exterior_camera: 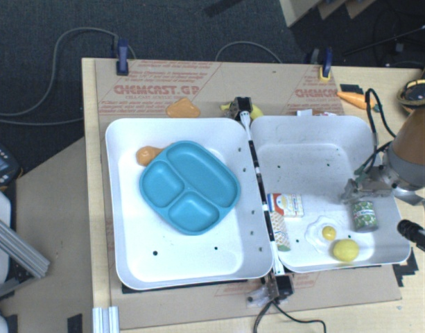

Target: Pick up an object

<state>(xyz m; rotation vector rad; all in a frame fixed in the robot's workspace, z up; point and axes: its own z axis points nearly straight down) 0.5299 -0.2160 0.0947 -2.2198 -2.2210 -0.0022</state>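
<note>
Claw point(356, 190) over green packet point(365, 215), right bin point(302, 144)

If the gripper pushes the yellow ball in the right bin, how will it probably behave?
The yellow ball looks round and smooth, so it would probably roll away. It lies near the right bin's front wall, which may stop it. It is small, so likely light.

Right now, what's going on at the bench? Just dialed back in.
The arm has reached in over the right bin, and its gripper sits low just above a small green-speckled packet; I can't tell whether it has a grip. Close by in that bin lie a yellow lemon, a fried egg toy and a printed carton. The left bin holds a blue divided tray with an orange item beside it.
</note>
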